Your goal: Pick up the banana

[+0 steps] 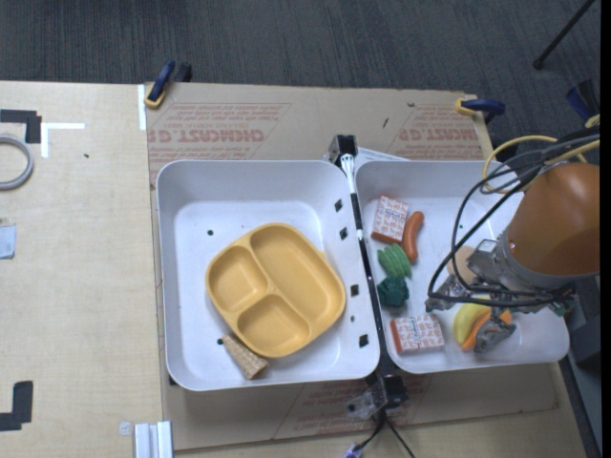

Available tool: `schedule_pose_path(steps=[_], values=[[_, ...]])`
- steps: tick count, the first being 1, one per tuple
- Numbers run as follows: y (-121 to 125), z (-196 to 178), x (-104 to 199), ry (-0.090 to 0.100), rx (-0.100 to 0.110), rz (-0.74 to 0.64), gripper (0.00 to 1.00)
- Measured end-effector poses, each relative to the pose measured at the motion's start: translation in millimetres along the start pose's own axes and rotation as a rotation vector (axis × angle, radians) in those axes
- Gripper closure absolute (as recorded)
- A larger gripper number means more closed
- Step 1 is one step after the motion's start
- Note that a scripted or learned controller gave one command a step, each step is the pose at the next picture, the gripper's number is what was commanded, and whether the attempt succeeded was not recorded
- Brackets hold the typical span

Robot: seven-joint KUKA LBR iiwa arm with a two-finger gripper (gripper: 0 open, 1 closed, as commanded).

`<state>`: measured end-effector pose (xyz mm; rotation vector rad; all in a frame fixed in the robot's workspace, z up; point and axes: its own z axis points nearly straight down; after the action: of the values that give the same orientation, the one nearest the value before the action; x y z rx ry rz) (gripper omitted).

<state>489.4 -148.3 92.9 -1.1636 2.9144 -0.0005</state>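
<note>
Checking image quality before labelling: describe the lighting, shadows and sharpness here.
Camera view: even, soft overhead light; faint shadows under the yellow plate and inside the left bin; no strong glare; overall slightly soft focus; the banana is partly hidden beneath the arm.

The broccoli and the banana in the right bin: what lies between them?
In the camera view, bare white bin floor lies between the broccoli and the banana, crossed by the arm's black cable.

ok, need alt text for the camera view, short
A grey robot arm with an orange band reaches from the right into the right bin, its gripper low over a banana near the front. The same bin holds a hot dog, two small cartons and green vegetables; the left bin holds a yellow divided plate.
</note>
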Motion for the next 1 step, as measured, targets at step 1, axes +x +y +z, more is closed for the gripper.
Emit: schedule_pose_path(steps=[1], values=[[5.0,-37.5,-11.5,-0.001,0.0,0.151,0.0]])
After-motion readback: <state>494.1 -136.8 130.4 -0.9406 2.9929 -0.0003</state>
